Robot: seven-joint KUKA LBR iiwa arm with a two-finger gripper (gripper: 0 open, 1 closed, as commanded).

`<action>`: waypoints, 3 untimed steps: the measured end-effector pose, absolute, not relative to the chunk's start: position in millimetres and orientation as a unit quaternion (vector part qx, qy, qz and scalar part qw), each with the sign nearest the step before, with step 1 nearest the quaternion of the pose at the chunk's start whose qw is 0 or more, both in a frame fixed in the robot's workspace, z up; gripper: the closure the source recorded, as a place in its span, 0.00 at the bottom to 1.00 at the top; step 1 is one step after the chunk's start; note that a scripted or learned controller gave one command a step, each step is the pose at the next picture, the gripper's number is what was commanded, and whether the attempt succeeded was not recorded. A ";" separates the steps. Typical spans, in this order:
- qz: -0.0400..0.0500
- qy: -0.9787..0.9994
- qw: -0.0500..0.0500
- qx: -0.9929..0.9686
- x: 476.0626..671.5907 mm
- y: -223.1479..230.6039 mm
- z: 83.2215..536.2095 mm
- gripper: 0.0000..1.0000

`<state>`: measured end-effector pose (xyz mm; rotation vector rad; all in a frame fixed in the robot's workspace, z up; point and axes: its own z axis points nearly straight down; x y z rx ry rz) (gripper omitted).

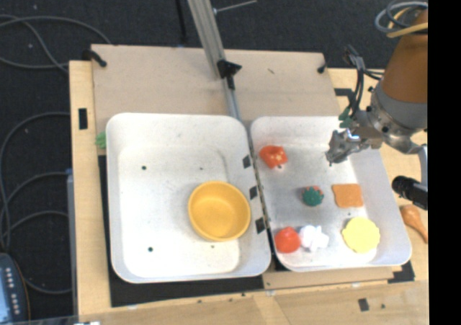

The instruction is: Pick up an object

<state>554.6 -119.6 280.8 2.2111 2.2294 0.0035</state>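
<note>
The right bin holds several small objects. A red tomato-like piece lies at its upper left, and a dark green lump sits in the middle. An orange square rests right of the lump. Along the front edge are a yellow disc, a white lump and a red ball. My gripper hangs above the bin's upper right part, above the orange square, and nothing shows between its fingers.
A yellow bowl sits in the left bin near the divider. A slanted metal post rises behind the bins. An orange object lies on the bench outside the right bin's right edge.
</note>
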 end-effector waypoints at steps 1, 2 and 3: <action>0.000 0.709 0.000 0.705 565.8 -63.6 270.8 1.00; 0.001 0.710 0.001 0.705 587.6 -5.4 264.9 1.00; 0.000 0.709 0.001 0.705 605.2 32.2 260.2 1.00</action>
